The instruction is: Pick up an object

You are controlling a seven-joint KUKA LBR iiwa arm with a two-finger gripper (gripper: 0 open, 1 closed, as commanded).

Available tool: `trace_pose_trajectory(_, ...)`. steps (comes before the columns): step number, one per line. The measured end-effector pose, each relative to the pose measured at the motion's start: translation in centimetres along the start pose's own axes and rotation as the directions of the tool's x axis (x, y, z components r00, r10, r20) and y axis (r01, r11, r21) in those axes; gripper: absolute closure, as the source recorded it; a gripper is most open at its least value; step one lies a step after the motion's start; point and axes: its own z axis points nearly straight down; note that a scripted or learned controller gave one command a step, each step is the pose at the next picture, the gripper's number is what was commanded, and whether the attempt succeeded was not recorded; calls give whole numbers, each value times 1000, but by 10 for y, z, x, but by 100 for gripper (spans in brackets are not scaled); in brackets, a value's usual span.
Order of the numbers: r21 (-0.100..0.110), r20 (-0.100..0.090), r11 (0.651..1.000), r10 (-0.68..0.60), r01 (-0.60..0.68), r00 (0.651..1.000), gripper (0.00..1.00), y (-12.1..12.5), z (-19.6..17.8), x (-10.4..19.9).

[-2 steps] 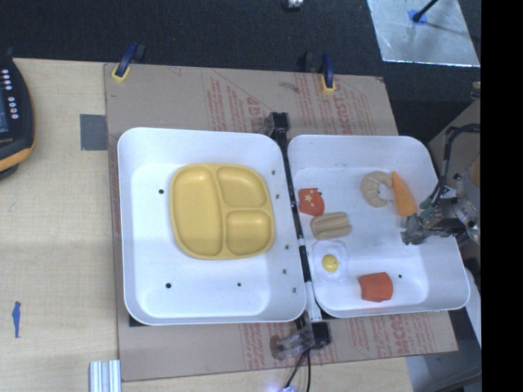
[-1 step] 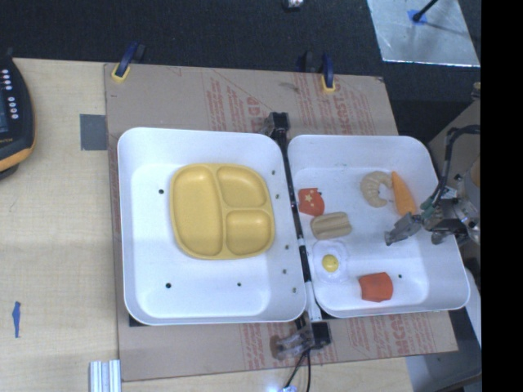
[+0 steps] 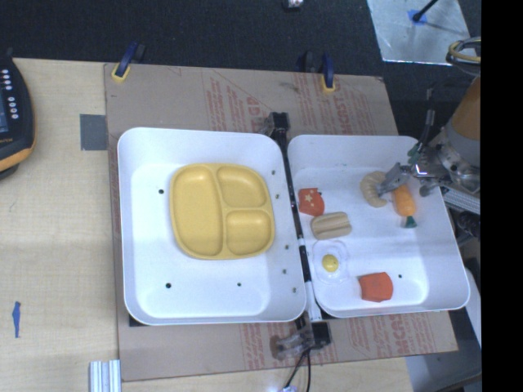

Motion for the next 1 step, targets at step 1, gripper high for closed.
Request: trace_pose_trajectory(1,9,-4,1000,0,0,1000,0,23,57,38)
